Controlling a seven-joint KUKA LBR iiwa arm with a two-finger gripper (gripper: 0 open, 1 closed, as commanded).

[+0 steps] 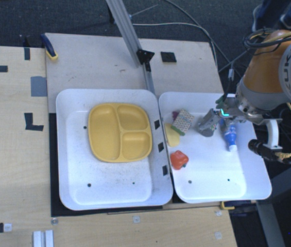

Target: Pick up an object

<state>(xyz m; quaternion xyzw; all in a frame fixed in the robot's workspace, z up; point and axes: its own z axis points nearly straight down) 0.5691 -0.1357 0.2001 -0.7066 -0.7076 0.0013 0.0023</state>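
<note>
Wooden bench (11, 153) bears two white bins (109, 199); fingers' (207, 125) state unclear.

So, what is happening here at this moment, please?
A grey and orange robot arm reaches in over the right bin, and its gripper is low among the small items there. Near it lie a blue and white tube, a checkered packet, a pale yellow piece and a red-orange toy. Whether it grips anything cannot be seen. The left bin holds a yellow divided plate.
</note>
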